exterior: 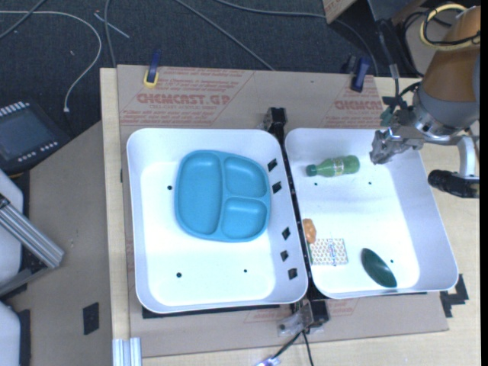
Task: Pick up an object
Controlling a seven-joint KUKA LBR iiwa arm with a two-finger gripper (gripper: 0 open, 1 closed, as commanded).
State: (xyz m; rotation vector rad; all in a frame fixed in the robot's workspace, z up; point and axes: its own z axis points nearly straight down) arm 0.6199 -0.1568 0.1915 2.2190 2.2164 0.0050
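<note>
Your pincer [381, 148] hangs over the far right corner of the right bin [427, 227], and you cannot tell how it is set, because it looks small and dark from up here. Nothing is seen in it. The green bottle [334, 166] lies on its side just beside it. That bottle is round, so it may roll away if you bump it. The dark green thing [378, 268] sits near the front wall, where it may be hard to reach. A small orange thing [309, 229] and a spotted packet [329, 252] lie by the middle wall. The left bin [152, 265] has a blue plate [223, 195]. The bins sit on a brown desk [191, 97], with wires [91, 21] on the dark floor behind.
</note>
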